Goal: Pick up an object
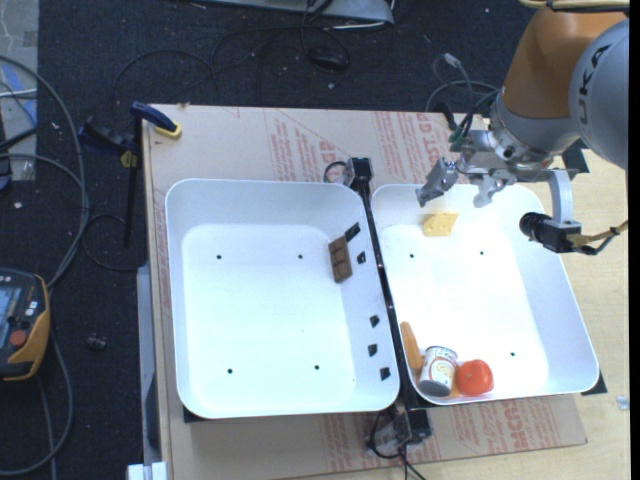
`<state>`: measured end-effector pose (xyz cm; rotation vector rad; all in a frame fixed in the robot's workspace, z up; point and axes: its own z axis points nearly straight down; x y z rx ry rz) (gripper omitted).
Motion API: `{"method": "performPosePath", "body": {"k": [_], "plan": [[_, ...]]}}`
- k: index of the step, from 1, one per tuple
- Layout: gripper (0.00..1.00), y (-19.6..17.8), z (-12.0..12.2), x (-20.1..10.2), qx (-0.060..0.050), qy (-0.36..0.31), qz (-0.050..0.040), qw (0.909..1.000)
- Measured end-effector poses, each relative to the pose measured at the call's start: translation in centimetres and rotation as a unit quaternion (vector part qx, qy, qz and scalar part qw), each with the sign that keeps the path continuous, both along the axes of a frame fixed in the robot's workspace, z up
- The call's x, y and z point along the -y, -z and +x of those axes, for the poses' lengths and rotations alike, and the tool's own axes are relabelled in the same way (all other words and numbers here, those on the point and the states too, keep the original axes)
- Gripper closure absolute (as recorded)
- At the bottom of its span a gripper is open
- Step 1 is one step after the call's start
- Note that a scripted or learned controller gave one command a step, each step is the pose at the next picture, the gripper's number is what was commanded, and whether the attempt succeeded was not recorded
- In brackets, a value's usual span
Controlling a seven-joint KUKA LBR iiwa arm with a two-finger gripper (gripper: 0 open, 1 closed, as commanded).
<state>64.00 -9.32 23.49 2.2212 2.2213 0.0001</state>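
Approach step, judging by the layout: nothing lifted yet. Fingers point(462, 185) spread apart, grasping nothing, poised at the far edge of the right bin point(570, 313). Just below and slightly left of the fingers, a yellow chunk point(440, 225) on the bin floor, apart from both tips. Likely target, being the nearest thing.

Next move, probably: shift a little toward the yellow chunk, drop straight down so the tips straddle it, then close. Small and flat-looking, so a low descent needed, close to the bin floor without scraping.

Farther from the fingers, at the near corner of the same bin: a small can point(437, 370), a red ball point(475, 376) touching it, an orange stick point(410, 345) just beside. Brown block point(341, 260) in the left bin point(200, 298), well apart to the left.

Arm point(560, 68) reaching in from the right, wrist bent downward, fingers pointing down and slightly left.
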Motion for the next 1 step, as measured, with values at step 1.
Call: {"method": "performPosePath", "body": {"k": [1], "plan": [[0.00,4.89,-0.63,0.77,-0.002,0.000,0.0002,1.0000]]}}
